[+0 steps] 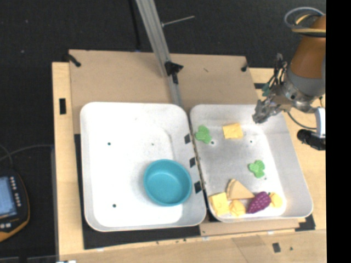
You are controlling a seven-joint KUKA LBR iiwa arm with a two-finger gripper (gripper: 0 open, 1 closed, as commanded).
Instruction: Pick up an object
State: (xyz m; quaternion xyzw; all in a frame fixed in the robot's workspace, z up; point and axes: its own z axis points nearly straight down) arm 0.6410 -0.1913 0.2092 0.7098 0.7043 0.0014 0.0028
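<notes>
Hovering over the right bin's (290, 163) far right corner: pincer (261, 114), grip state cannot be told. Right bin holds yellow block (232, 131), two green pieces (203, 135), purple grapes (259, 202). Left bin (104, 163): blue bowl (166, 182).

The light is bright and even, and seems to come from above. The two white bins (137, 119) shine the most and look a bit washed out, so their rims are hard to see. The floor (33, 26) around the bench (219, 70) is very dark. The blue bowl (167, 182) casts only a small soft shadow. The whole picture is a little fuzzy and grainy, and small things look soft at their edges.
</notes>
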